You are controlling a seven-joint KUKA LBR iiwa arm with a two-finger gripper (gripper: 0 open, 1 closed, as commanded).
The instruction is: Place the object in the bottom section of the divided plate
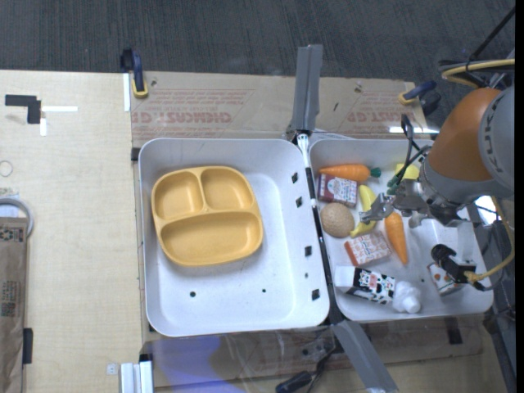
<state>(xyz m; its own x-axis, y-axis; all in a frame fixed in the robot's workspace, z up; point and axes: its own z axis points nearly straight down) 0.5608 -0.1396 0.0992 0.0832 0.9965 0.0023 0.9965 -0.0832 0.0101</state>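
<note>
The yellow divided plate lies in the left bin, with two small sections at the far side and one wide section nearest the front. My gripper hangs low in the right bin, over toy food. It sits right beside a yellow banana and the top of an orange carrot. A round beige potato lies just left of it. Nothing shows in any of the plate's sections.
The right bin also holds a second carrot with a green top, a brown carton, a pink packet, a cow-print milk carton, a white lump and a small can. A raised divider separates the bins.
</note>
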